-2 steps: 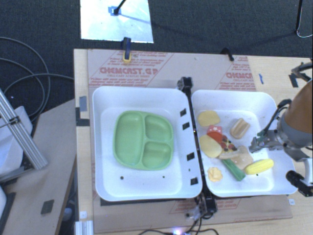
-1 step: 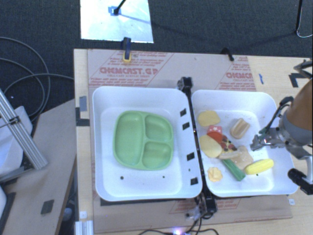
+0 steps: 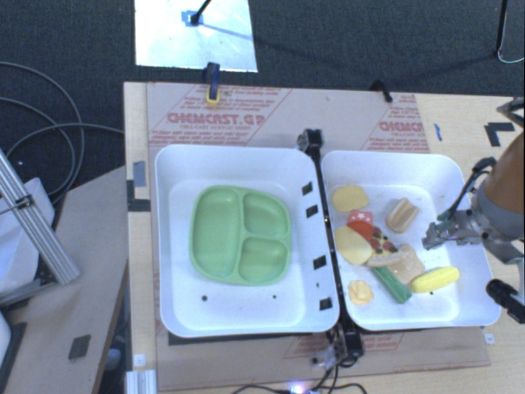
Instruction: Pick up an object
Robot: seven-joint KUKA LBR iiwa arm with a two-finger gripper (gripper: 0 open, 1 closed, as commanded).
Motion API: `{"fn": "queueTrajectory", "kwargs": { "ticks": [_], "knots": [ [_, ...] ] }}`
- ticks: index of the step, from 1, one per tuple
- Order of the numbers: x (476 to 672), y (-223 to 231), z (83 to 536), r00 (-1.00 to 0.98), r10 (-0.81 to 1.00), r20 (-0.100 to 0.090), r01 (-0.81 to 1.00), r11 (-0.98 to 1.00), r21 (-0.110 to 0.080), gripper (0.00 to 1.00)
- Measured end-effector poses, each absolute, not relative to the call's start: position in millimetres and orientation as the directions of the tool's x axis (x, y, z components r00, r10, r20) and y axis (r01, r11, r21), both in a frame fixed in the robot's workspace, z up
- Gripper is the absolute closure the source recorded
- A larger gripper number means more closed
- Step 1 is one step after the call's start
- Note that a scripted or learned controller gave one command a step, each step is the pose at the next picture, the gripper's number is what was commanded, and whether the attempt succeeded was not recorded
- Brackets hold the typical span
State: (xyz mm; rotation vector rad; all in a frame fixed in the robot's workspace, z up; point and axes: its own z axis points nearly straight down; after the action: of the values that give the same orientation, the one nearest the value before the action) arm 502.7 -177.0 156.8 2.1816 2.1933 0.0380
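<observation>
Closest to the lens, at the bottom of the view, a tangle of wires and a clamp sits where the two bins meet at their front edge. Taking the right bin as the landmark: the gripper hangs over its right half, reaching in from the right on the grey arm, and whether it is apart or together cannot be made out, nor is anything seen clamped in it. Just below the gripper, near the bin's front right, lies a yellow banana-like piece. Left of that, a green stick-shaped toy lies at a slant, partly under a tan flat piece. A tan bread-like roll rests near the bin's middle, just left of the gripper. Toward the bin's left wall are a yellow round piece, a red piece, a larger yellow piece and, near the front, a small pale yellow piece. Left of the right bin, touching it along a black divider, stands the left bin, which holds a green compartment plate. Behind both bins lies printed cardboard.
</observation>
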Motion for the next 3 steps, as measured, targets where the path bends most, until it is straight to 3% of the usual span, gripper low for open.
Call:
{"fn": "queueTrajectory", "kwargs": {
  "ticks": [1,2,3],
  "knots": [
    [538.3,-131.3,107.1,-0.009,1.0,0.001,1.0,0.009,0.004,1.0],
    [536.9,-134.4,108.9,-0.003,1.0,0.0,1.0,0.003,0.004,0.0],
    [525.5,-94.4,91.8,-0.001,1.0,-0.017,1.0,0.001,0.025,0.0]
  ]
}}
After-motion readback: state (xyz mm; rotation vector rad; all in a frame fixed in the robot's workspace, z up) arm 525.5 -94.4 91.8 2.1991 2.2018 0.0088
